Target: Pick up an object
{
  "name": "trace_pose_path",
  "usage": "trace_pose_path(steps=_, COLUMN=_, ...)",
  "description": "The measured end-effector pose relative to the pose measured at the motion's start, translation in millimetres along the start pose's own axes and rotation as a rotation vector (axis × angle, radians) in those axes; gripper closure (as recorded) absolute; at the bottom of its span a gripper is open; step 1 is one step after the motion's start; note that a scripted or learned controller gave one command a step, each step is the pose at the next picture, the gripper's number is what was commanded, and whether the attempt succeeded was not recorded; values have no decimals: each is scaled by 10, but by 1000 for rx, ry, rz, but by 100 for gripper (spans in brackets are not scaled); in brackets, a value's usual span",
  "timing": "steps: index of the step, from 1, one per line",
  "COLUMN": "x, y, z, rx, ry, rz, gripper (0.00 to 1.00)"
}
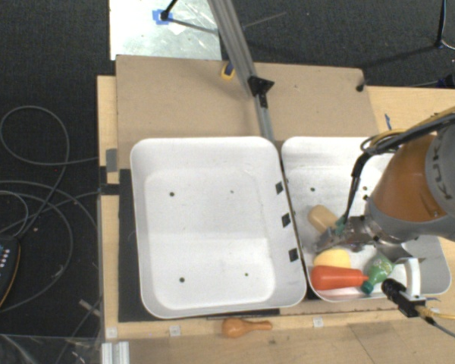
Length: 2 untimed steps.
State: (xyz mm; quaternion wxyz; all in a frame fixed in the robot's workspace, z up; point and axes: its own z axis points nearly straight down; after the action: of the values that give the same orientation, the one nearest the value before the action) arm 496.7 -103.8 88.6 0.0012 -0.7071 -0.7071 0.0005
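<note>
Gripper: we see the gripper [341,236] low in the right bin [326,158]; we cannot tell its state.
Done: nothing lifted.
Left: grasp the nearby lemon [332,258] or carrot [338,277].

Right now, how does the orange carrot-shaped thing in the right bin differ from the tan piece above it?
The carrot-shaped thing is bright orange-red, long and tapered, lying crosswise near the right bin's front edge. The tan piece is pale brown, short and stubby, and sits farther back. Both lie in the same bin, close to the gripper.
</note>
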Motion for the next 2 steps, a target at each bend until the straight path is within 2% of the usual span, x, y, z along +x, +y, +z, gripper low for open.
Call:
trace_pose_path(steps=1, x=-2, y=14, z=-123, rx=-4, ry=0, rz=0, gripper=100)
trace_pose_path(steps=2, x=-78, y=19, z=-731, rx=-10, ry=-3, rz=-4, gripper=100)
